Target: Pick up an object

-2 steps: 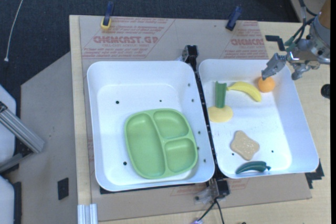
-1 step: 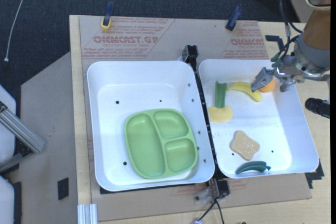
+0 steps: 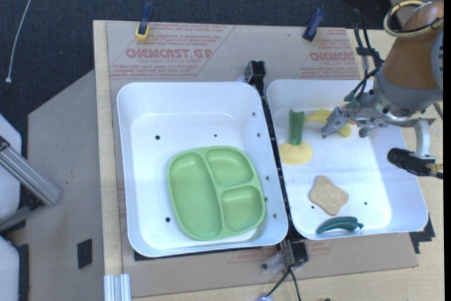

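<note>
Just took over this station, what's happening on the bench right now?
The arm reaches in over the right bin, its gripper low by a yellow object near the bin's far side. Also in that bin lie a green upright piece on a yellow disc, a tan cookie-like item and a dark green curved piece. The left bin holds a green divided plate.

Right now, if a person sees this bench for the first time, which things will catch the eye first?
Probably the green divided plate, which lies large in the left bin. Next comes the grey and orange arm reaching in from the right, its claw low over the far part of the right bin. Under and beside it lie small items: a green upright piece on a yellow base, a tan cookie-like piece and a teal curved piece.
</note>
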You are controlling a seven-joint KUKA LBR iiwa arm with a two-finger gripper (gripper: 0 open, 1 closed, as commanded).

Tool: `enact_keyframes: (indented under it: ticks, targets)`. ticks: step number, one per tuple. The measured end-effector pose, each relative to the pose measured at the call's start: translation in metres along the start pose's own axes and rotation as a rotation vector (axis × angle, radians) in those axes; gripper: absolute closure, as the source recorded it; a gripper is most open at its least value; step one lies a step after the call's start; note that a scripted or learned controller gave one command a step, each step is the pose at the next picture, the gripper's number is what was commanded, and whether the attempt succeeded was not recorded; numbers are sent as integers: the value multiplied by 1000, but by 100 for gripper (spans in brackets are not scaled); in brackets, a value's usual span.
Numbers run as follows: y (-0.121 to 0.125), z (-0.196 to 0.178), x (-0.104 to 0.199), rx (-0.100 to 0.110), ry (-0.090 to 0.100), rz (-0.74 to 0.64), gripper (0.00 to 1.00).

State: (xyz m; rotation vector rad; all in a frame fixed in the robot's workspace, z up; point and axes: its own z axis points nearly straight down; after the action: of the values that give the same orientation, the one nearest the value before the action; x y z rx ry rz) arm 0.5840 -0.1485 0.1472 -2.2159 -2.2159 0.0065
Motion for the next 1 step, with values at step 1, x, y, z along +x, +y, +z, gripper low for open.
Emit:
enact_keyframes:
  ticks: [1]
  targets:
    - [4,55,10,-1,0,-1,0]
